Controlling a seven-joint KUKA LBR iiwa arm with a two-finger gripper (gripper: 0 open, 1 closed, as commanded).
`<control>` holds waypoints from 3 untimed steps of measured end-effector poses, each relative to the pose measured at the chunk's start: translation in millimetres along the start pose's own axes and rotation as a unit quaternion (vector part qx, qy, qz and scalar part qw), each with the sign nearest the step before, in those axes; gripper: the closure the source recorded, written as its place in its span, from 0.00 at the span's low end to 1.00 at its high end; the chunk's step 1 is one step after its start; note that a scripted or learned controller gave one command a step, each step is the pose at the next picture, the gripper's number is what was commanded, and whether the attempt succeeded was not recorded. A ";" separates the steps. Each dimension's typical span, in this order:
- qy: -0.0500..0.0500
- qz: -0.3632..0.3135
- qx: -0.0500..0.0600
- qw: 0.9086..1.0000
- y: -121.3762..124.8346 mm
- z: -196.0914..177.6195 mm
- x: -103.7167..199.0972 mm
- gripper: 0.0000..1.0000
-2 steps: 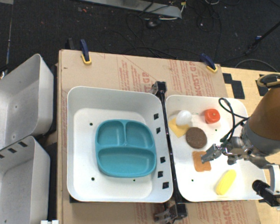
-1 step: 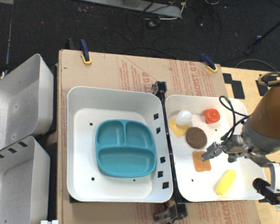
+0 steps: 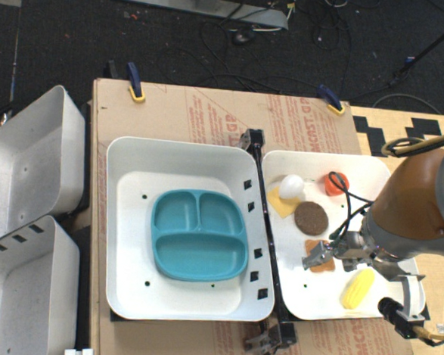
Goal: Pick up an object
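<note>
orange piece (image 3: 323,266) | small, flat | right bin floor | just left of yellow corn (image 3: 357,289)

There are two shallow white plastic bins on the bench, the left bin (image 3: 121,204) and the right bin (image 3: 304,304). One teal plastic divided plate (image 3: 200,235) with three compartments lies in the left bin, well apart from the one grey two-finger gripper (image 3: 319,256). The right bin holds six small items: one white round ball (image 3: 291,187), one yellow flat wedge (image 3: 280,205) and one orange-red round piece (image 3: 335,182) beyond the gripper, one brown round disc (image 3: 310,217) near it, one small orange piece (image 3: 323,266) just beside it, and one yellow corn-like piece (image 3: 357,289) near it. Two blue-and-yellow clamps, one (image 3: 135,83) and another (image 3: 331,102), sit at the far edge.
</note>
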State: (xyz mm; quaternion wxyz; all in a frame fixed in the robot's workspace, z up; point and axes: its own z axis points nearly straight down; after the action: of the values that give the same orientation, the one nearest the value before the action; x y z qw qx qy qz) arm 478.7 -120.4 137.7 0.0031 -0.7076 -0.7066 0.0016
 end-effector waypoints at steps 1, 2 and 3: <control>-0.001 0.001 -0.001 1.000 -0.5 48.3 0.5 0.00; -0.001 0.001 -0.003 1.000 0.5 35.9 0.5 1.00; -0.002 -0.001 -0.005 1.000 0.2 -6.7 -3.0 1.00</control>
State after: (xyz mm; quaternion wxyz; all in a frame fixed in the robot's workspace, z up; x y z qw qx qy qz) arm 479.0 -123.4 144.5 -0.0017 -0.7069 -0.7073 -0.0010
